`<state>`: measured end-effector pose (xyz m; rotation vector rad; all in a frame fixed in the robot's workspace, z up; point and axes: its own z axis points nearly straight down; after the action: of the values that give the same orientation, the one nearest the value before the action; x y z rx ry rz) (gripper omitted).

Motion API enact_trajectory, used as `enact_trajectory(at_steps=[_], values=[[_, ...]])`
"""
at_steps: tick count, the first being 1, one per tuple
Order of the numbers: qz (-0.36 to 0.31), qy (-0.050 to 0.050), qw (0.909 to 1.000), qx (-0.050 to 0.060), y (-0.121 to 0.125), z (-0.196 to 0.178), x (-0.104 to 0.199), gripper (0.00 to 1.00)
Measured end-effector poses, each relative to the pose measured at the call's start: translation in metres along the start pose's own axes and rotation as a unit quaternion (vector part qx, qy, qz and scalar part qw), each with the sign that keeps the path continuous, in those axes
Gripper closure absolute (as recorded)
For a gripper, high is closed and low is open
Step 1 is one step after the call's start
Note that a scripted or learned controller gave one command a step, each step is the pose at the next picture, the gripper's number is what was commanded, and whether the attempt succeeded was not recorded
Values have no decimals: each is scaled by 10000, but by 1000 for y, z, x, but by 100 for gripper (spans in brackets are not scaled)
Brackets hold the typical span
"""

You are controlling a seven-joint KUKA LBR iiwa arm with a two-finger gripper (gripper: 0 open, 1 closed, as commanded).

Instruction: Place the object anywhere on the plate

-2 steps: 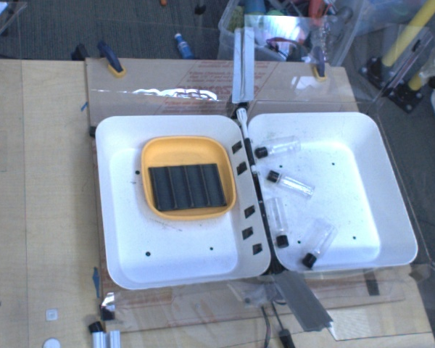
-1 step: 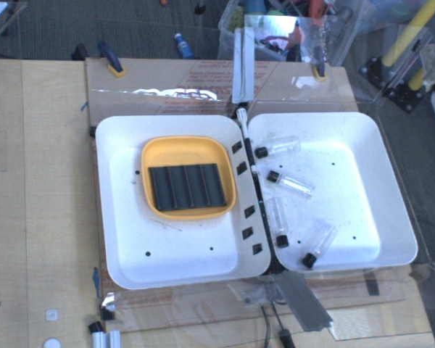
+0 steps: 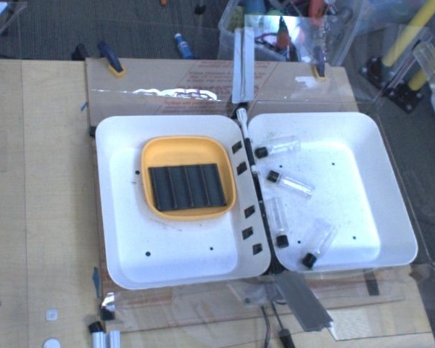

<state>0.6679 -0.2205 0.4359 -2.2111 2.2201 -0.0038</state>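
The wooden bench [image 3: 36,194] bears the two white bins touching side by side. The left bin [image 3: 123,259] holds the yellow plate [image 3: 188,146], a rounded square dish lying flat near its middle. The right bin [image 3: 362,216] holds four clear vials with black caps, scattered towards its left half. On the plate, covering most of its floor, lies a dark ribbed block [image 3: 187,187], flat and slightly tilted; it appears to be the task's object, though the view is too coarse to be sure. Of the vials, one [image 3: 279,148] lies near the top, one [image 3: 290,184] below it, one [image 3: 277,223] beside the dividing wall, and one [image 3: 317,242] lowest. The gripper's state cannot be told.
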Motion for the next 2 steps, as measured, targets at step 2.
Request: enact_trajectory(at_steps=[2], values=[[-3915, 4, 9202, -8, 0, 1, -8, 100]])
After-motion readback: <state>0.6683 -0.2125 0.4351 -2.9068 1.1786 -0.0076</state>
